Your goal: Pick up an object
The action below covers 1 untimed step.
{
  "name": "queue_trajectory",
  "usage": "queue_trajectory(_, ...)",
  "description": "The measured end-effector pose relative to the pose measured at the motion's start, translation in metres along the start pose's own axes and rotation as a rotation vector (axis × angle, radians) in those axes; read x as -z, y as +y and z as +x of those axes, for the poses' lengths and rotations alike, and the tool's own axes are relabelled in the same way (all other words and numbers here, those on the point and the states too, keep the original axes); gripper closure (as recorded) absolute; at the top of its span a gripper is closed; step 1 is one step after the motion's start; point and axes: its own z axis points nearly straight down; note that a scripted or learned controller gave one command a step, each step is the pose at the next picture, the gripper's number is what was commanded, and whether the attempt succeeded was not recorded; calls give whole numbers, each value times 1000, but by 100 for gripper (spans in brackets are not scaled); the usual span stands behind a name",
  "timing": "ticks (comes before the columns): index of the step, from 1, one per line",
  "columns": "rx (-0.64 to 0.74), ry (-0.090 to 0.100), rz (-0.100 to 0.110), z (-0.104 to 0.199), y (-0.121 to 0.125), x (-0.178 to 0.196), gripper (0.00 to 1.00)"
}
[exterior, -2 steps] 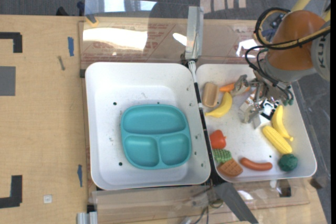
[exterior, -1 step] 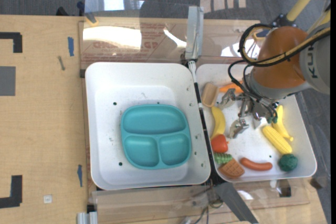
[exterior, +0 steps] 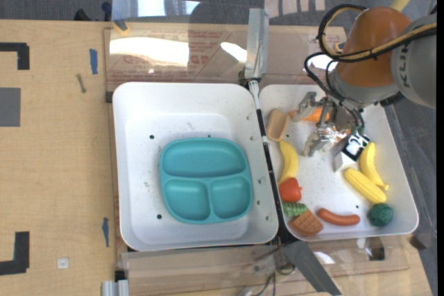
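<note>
Metal fingers of the gripper (exterior: 326, 134) hang spread apart above the upper part of the right bin (exterior: 406, 180) with nothing between them, a pose that suits coming down on one of the toys rather than carrying one off. Candidates lie all around it, loose on the bin floor: a tan piece (exterior: 277, 125) just to its left, a banana (exterior: 288, 159) below, corn (exterior: 365, 185) and a sausage (exterior: 338, 218) farther out, while the teal tray (exterior: 205, 179) sits alone in the left bin (exterior: 132, 149).

Toy foods scattered in right bin (exterior: 406, 208), banana (exterior: 288, 160), corn (exterior: 365, 185), sausage (exterior: 338, 218), broccoli (exterior: 380, 215)
</note>
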Motion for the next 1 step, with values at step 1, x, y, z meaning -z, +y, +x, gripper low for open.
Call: queue_trajectory(1, 1, -16, 2, -5, 1, 15, 100)
